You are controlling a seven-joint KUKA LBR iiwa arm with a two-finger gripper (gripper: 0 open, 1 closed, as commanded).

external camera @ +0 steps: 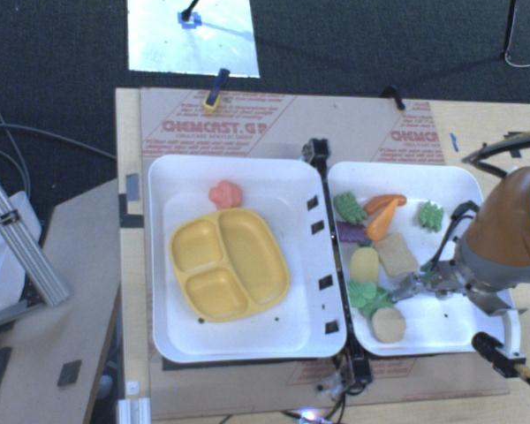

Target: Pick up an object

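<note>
approach step, nothing lifted yet. claw sits low in the right bin, tips beside the green leafy piece and above the round beige piece; i cannot tell how the claw stands. next move calls for centring over one item among crowded neighbours. toys look matte, soft plastic; the yellow divided tray in the left bin looks glossy.
</note>
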